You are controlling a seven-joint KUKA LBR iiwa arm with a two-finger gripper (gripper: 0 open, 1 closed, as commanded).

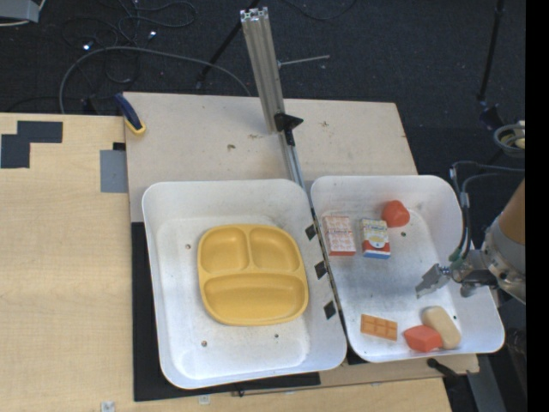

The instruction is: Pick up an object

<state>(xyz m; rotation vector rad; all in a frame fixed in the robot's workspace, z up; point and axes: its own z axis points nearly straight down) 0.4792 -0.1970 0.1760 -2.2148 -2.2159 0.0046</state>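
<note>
From the camera fixed above, the bench carries two shallow white bins side by side. The left white bin (171, 333) holds a single yellow plastic divided plate (252, 274), three compartments, lying flat near the bin's middle and nothing on it. The right white bin (429, 191) holds the loose pieces: a pale pink printed carton (338, 234) and a small white carton with blue and red print (375, 238) lying just beside each other in the upper left part, a red rounded toy piece (395, 213) near them toward the far wall, an orange flat waffle-like bar (379, 326) near the front wall, and at the front right corner a beige oblong bread-like piece (442, 325) touching a red wedge-shaped piece (422, 339).

The middle of the right bin's floor is bare, between the cartons and the front pieces. The beige and red pieces sit close to the front right rim, so that corner is tight. Black clips join the two bins along their shared edge.

The arm's two-finger gripper (439, 279) reaches in over the right rim, above the beige piece and apart from it. It carries nothing between its fingers; whether they stand apart or together I cannot tell, as they are small and blurred.
</note>
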